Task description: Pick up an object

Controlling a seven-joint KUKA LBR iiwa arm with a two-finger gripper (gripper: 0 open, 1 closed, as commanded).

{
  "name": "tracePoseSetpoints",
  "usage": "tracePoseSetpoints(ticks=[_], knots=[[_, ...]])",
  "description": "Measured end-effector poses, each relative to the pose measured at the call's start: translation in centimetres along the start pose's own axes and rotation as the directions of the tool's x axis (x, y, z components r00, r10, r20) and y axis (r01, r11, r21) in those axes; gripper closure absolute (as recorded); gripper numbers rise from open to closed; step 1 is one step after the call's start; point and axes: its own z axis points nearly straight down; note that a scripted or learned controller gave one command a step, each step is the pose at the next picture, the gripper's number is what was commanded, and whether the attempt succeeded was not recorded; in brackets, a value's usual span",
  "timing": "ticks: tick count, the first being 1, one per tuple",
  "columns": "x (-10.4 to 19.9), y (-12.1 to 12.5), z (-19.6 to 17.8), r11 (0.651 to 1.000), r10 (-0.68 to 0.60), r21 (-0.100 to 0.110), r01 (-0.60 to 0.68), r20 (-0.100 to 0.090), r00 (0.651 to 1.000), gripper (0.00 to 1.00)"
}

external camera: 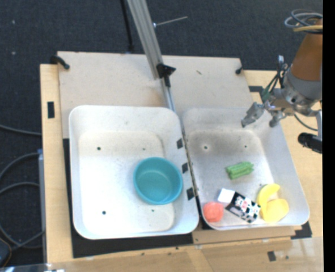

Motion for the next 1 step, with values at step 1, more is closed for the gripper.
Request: tracePoseSetpoints(ticks=[1], knots=[[0.55,0.01,6.1,1.0,-0.004,0.001,0.004,-0.001,1.0,0.0]])
